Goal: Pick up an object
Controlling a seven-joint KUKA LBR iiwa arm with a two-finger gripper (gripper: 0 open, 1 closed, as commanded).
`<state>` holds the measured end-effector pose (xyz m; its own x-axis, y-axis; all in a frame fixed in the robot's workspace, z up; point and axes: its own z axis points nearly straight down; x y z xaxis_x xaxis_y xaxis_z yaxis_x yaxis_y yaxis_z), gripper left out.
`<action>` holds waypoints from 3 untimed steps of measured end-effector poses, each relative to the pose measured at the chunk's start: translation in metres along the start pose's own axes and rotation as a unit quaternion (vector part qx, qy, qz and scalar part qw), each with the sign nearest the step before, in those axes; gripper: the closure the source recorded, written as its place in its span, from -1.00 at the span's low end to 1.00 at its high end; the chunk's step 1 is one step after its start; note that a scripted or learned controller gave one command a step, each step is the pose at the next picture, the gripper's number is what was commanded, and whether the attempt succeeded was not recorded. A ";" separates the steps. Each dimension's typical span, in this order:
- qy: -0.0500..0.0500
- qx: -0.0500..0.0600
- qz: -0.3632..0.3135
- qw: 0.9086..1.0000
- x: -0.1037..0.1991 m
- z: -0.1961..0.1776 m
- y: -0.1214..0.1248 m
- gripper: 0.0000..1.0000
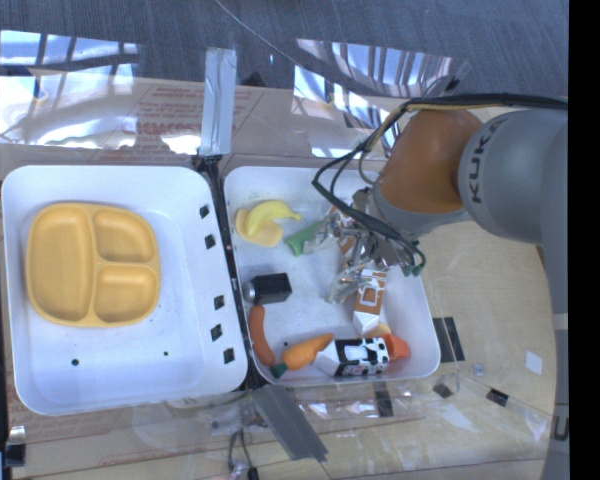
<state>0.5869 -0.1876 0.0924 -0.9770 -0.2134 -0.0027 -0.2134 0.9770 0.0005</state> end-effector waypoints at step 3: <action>0.000 0.001 0.035 0.999 0.004 -0.043 -0.022 1.00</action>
<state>0.5872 -0.2104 0.1352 -0.9894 -0.1455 -0.0025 -0.1455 0.9894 -0.0007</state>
